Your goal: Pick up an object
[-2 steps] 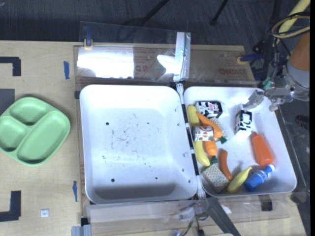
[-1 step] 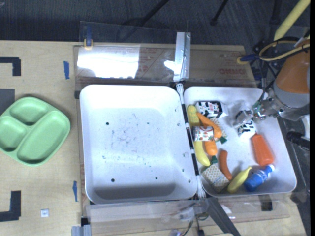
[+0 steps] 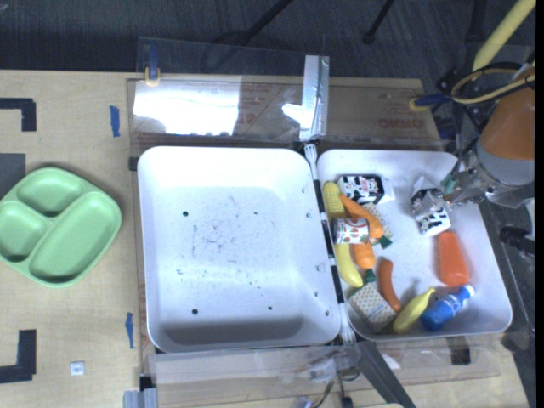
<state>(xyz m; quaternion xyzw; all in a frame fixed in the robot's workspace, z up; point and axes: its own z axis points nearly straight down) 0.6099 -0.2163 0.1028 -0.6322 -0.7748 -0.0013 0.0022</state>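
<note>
Orange cylinder [image 3: 453, 259] lies lengthwise up-down just below the pincer [image 3: 431, 204]; pincer state unclear.

Arm reaching in from the right

The gripper [image 3: 432, 204] hangs low, wrist angled leftward, orange band above it at the frame's edge.

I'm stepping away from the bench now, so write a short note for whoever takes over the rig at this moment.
Gripper: low over the back right part of the right bin, by a small black-and-white object. Whether it has a grip on it cannot be told from this view.
Things: all in the right bin. A black-and-white box, corn cob, bananas, carrots and a mesh block sit along its left wall. An orange bottle and a blue bottle lie toward the right.
Done: no object visibly lifted.
Left: secure one object and raise it.
</note>
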